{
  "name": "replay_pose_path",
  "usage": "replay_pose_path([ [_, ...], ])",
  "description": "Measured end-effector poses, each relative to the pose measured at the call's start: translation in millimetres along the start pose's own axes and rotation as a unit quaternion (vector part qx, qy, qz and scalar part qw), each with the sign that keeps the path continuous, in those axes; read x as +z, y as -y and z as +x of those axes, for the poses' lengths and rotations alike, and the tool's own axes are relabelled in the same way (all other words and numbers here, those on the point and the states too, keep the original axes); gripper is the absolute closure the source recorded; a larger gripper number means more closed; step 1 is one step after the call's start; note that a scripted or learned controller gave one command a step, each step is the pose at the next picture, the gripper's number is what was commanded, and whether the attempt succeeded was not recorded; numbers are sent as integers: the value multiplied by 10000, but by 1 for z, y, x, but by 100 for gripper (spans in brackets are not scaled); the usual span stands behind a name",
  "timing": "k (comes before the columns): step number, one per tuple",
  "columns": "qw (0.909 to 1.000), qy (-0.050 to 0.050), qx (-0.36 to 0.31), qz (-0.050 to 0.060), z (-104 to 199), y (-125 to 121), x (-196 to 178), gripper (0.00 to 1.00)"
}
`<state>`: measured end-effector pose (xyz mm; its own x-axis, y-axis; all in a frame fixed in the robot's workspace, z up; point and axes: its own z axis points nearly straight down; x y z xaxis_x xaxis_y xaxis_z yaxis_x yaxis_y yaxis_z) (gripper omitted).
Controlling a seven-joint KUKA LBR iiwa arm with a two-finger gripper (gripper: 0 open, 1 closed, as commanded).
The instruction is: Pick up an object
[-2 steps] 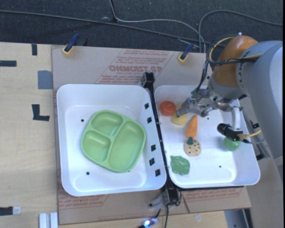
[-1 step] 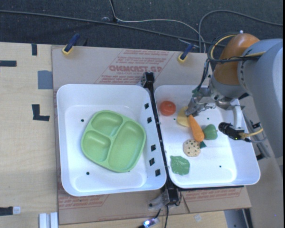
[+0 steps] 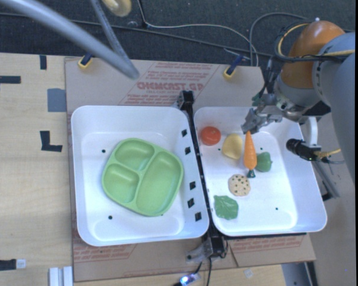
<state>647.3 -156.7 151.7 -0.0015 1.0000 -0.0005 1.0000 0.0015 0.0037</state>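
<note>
— Camera view: where is the carrot [image 3: 250, 151] seen?
— Upright in the right bin [image 3: 298, 210], its top gripped between the gripper [image 3: 250, 130] fingers.
— And around it?
— A yellow piece [image 3: 232, 146] at nine o'clock, a green piece [image 3: 263, 161] at four, a cookie [image 3: 239, 185] at six.

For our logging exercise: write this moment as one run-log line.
gripper: over right bin, at carrot top | grasp: unclear | left bin: green tray
</note>
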Motion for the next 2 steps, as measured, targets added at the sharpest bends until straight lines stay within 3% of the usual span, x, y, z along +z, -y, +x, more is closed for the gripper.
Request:
replay_pose_path([
  [1, 10000, -2, -3, 1, 5, 8, -52, 100],
  [2, 10000, -6, -2, 11, 6, 7, -70, 100],
])
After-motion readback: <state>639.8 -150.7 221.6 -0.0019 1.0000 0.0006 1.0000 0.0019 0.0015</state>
